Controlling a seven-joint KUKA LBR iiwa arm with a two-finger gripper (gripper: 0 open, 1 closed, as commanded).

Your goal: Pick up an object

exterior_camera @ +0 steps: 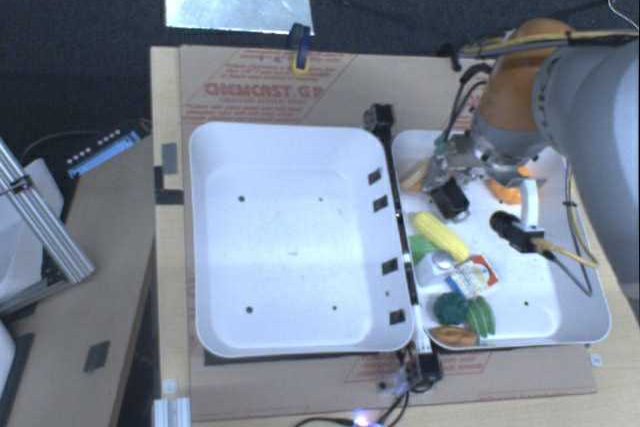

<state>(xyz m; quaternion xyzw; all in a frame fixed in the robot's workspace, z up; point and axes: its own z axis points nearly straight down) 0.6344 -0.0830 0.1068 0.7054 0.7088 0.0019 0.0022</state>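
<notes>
My gripper (482, 215) hangs over the back part of the right bin (570, 315), its two black fingertips (452, 198) spread apart; it is open with nothing between them. Just left of and below it lies a yellow corn cob (440, 235). A white and red packet (472, 273) sits in front of the corn. A dark teal lump (453, 307) and a green piece (483, 316) lie nearer the front wall, with a brown item (455, 338) at the rim. An orange object (507, 193) is partly hidden under the wrist.
The left bin (290, 235) stands beside the right one, with black clips (388, 265) along the shared wall. A pale yellow piece (413, 180) lies at the right bin's back left. A thin cable (572, 257) trails from the gripper to the right.
</notes>
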